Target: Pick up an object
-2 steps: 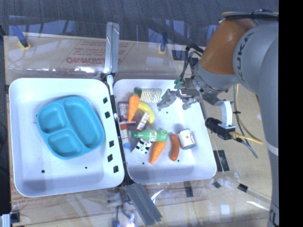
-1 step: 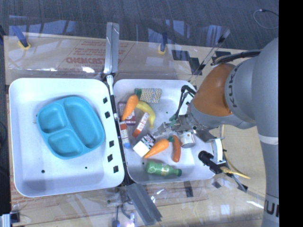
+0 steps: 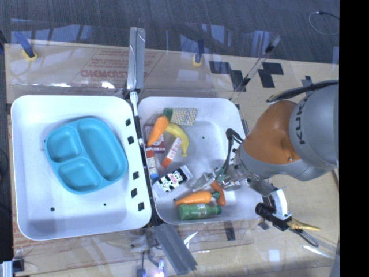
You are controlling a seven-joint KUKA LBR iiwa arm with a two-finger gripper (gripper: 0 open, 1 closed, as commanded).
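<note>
So I have the gripper (image 3: 218, 180) down low in the right bin (image 3: 233, 111), its tip sitting among the toys along the near edge, and I honestly cannot tell from this angle whether it is released or clenched on anything; the wrist and cabling cover too much of it. Nothing shows plainly between its tips, so I judge the pick as not yet done. Nearest to the hand, touching or almost touching its tip, is a small orange piece (image 3: 218, 193), which may be the thing being tried for, though I can't be sure. Just below and to the left of the hand lies an orange carrot (image 3: 195, 198), and right beside that, further toward the bin's near wall, a green bottle (image 3: 199, 211) on its side. A little further left of the hand sits a black-and-white cow-patterned block (image 3: 171, 180). Beyond that, well away from the hand toward the far side of the bin, I see a yellow banana (image 3: 179, 136), a second carrot (image 3: 157, 130) tilted upright against the clutter, and a checked packet (image 3: 184, 116) at the far wall. Farthest from the hand, the left bin (image 3: 23, 172) carries a blue divided tray (image 3: 85, 154). What's left, as I read it: confirm a grip, then lift clear
</note>
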